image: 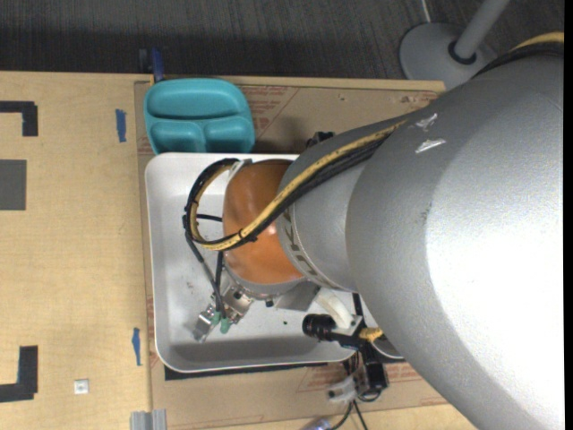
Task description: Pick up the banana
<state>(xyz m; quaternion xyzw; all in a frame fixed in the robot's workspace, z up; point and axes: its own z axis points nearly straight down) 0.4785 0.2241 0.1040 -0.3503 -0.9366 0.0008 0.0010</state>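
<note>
Banana first, and the main worry as I judge it: a grab on air, b/c I can't place the fruit rel. to the claw [215, 317]. The arm's bulk covers most of the white bin [168, 249], so if the banana is in there it's prob. hidden on the claw's arm-side, not on the bare strip of floor just beside the claw. 2nd risk: a smooth, curved fruit nipped near one end could swivel & slip out. 3rd: the claw sits low in the bin, near the rim closest to the camera, so a lift off-line could scrape that rim. Whether the claw is spread or pressed together I can't tell (too small, seen at a slant). A teal moulded tray [199, 119] lies well apart from the claw, past the bin's far rim, on the desk [72, 240]; no threat to the pick.
</note>
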